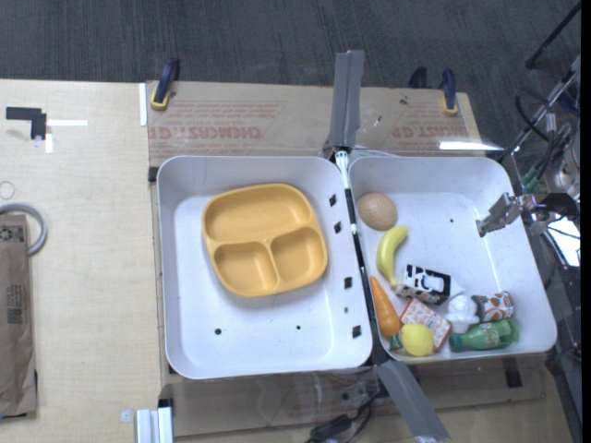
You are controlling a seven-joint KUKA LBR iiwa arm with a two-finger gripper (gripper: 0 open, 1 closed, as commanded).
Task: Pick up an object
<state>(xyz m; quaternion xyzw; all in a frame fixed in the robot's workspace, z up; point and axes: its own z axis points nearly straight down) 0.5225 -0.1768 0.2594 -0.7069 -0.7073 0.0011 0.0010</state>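
Two white bins on the tabletop, arm waiting at the right.
The left bin (185, 340) holds a yellow divided plate (265, 239). The right bin (462, 169) holds an egg (377, 210), banana (390, 252), carrot (385, 307) and lemon (416, 340). The gripper (499, 215) hangs at its right rim; whether the fingers are open or closed, I cannot tell.

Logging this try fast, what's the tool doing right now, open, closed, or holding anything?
Tool: over the right bin's right edge, nothing visibly held; open or closed cannot be told.
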